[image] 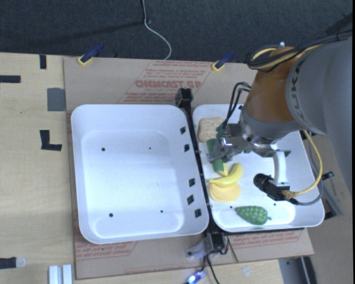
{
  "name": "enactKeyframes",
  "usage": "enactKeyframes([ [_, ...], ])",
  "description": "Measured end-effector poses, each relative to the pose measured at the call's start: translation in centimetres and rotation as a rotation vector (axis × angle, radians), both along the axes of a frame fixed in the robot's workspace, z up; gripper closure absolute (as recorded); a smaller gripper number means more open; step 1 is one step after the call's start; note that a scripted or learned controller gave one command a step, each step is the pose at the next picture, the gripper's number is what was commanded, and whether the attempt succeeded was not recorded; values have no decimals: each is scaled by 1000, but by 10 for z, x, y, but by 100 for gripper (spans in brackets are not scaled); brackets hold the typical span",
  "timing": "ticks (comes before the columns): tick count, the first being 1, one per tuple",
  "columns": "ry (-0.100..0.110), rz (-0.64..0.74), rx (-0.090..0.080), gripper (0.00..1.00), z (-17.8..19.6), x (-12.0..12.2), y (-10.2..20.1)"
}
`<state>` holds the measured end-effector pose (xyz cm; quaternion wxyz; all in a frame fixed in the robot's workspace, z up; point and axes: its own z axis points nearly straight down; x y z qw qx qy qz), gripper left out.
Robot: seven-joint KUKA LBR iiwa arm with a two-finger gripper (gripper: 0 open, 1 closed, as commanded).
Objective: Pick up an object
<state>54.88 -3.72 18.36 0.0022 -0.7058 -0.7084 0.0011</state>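
Banana (228,177) lies in the right bin (302,218), with the claw (218,151) just above it, grip state unclear.

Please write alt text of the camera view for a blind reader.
The gripper is low in the right bin, above a yellow banana; a green bumpy object and a beige piece lie nearby.
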Motion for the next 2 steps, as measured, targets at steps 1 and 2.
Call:
enactKeyframes([
  [1,-1,2,1,100,15,-28,47],
  [2,-17,2,1,100,171,-58,61],
])
